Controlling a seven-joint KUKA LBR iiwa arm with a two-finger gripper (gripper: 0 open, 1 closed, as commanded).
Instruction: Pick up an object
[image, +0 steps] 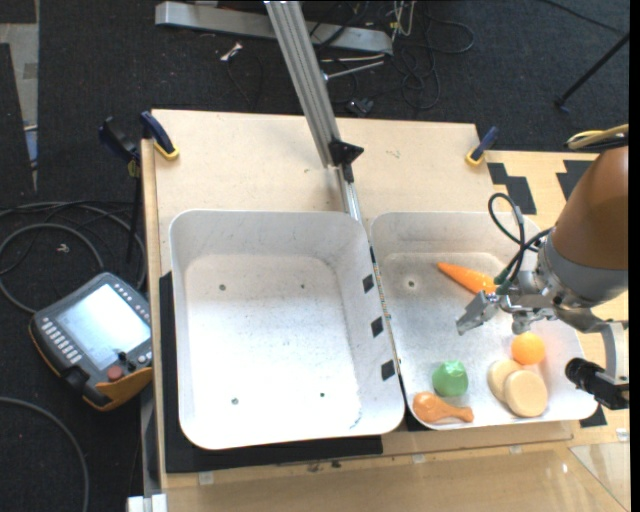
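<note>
Arm hanging over the right bin, nothing grabbed yet

From the overhead camera: the gripper is spread wide and holds nothing, sitting just near of the carrot in the right bin. Orange ball, green ball and a tan piece lie nearer. Looks like the approach step; next it'd need to drop and close on something.

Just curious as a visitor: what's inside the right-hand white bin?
In the right bin: a carrot, green ball, orange ball, beige rounds, orange pear-like piece. The arm covers its right edge.
</note>
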